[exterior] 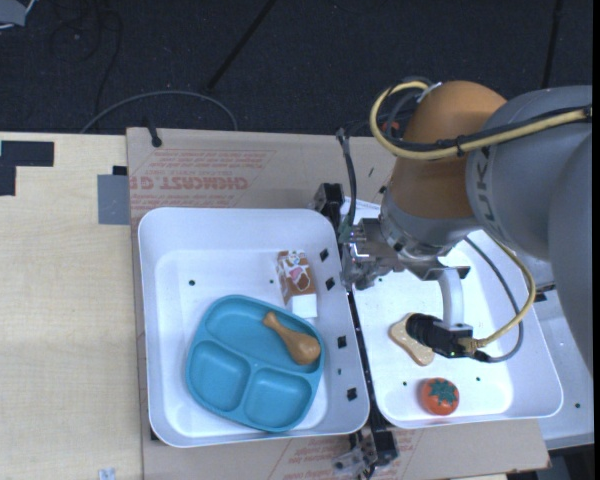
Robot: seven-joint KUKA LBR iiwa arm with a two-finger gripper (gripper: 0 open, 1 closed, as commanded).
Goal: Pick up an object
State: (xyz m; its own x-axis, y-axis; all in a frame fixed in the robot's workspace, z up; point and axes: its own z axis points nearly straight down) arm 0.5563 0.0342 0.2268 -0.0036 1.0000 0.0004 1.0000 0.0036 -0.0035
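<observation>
One arm (450,168), pincer (358,260) at right bin (525,383) edge

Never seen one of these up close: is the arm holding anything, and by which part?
Cannot tell. The gripper hangs where the left bin and right bin meet, and the wrist above it blocks the view of any hold.

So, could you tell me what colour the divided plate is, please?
The plate is light blue all over, clearest in the camera view.
</observation>
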